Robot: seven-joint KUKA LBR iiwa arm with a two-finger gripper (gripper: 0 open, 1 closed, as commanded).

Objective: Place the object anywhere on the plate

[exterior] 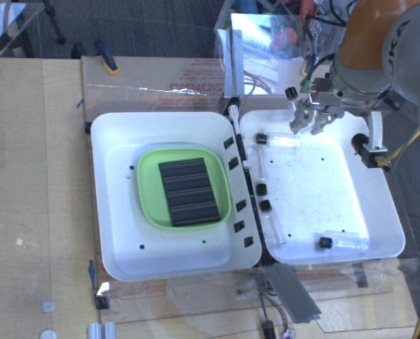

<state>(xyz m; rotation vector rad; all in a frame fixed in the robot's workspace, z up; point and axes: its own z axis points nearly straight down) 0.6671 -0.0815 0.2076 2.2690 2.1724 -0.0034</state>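
Note:
A light green square plate (148, 189) lies in the left white bin (118, 253). A dark grey ribbed rectangular block (189, 191) rests flat on the plate, slightly right of its middle. My gripper (307, 124) hangs over the far edge of the right bin (380, 224), well away from the plate and block. Its fingers (298, 123) point down and stand a little apart with nothing between them.
The grey arm with its orange band (380, 9) reaches in at the upper right. Small black clips (261, 188) line the divider between the bins. A clear tube with a black cap (341, 242) lies near the right bin's front. Clutter stands behind the bins.

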